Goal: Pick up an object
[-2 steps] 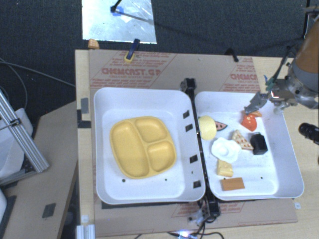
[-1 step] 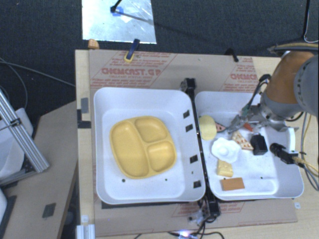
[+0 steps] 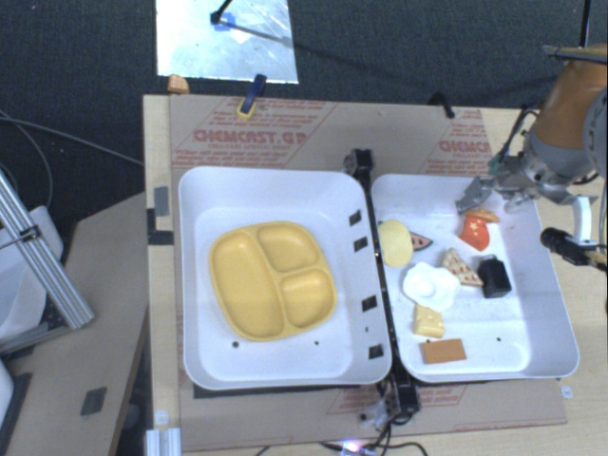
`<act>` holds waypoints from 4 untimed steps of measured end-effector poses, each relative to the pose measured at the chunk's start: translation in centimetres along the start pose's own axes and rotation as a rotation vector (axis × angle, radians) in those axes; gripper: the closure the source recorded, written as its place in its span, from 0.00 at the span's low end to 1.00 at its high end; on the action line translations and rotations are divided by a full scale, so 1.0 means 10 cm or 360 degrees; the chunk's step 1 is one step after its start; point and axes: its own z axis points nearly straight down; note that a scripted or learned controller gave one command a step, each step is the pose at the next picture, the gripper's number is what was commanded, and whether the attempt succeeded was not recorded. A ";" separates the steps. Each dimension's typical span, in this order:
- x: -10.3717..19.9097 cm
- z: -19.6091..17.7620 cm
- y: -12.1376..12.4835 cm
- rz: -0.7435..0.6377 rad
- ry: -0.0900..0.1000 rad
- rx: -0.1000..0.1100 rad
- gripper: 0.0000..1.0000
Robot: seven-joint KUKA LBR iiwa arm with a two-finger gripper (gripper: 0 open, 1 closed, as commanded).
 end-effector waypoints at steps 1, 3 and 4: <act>0.30 0.52 -0.21 -0.0002 0.0006 0.0014 0.00; 0.48 -0.15 -0.73 0.0009 0.0009 0.0029 0.00; 0.49 -0.20 -0.69 0.0005 0.0006 0.0014 0.00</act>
